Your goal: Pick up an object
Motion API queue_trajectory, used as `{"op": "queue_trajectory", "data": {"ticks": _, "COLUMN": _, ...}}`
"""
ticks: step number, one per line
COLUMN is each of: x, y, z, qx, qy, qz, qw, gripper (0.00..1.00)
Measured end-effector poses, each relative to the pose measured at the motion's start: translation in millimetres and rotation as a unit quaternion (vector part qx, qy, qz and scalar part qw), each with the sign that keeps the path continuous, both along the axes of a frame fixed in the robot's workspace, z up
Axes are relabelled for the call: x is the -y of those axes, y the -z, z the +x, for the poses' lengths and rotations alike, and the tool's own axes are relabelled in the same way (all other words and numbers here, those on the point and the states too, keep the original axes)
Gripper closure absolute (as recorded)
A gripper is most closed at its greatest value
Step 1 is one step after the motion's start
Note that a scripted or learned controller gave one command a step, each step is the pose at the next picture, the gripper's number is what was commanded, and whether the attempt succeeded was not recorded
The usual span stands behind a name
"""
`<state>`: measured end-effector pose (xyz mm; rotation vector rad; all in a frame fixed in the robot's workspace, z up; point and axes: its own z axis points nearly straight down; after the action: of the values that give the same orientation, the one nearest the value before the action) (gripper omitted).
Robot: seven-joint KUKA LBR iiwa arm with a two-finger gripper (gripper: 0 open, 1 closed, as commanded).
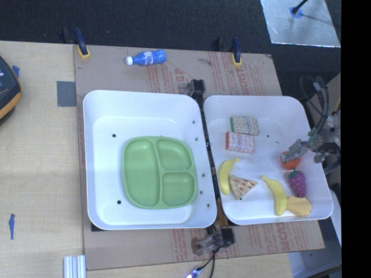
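Green tray [157, 171] fills left bin [98, 114]; gripper [297, 149] state unclear over right bin [272, 106].

Left bin [93, 155]: divided plate [157, 171] inside. Right bin [307, 213]: two packets [242, 133] at back, banana [225, 175] and wedge [242, 186] left-front, second banana [276, 194], grapes [297, 182] right. Bottle [146, 58] on surface [35, 172] behind bins (outside both)
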<state>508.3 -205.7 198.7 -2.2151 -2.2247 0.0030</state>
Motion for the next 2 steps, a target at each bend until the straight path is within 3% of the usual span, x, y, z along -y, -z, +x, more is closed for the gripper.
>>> {"op": "queue_trajectory", "data": {"ticks": 1, "x": -1.2, "y": 107.7, "z": 48.2, "qx": -0.001, "qy": -0.001, "qz": -0.0002, "qw": 1.0000, "gripper": 0.00}}
{"op": "queue_trajectory", "data": {"ticks": 2, "x": -100.6, "y": 77.0, "z": 99.1, "qx": 0.000, "qy": -0.001, "qz": 0.0002, "qw": 1.0000, "gripper": 0.00}}
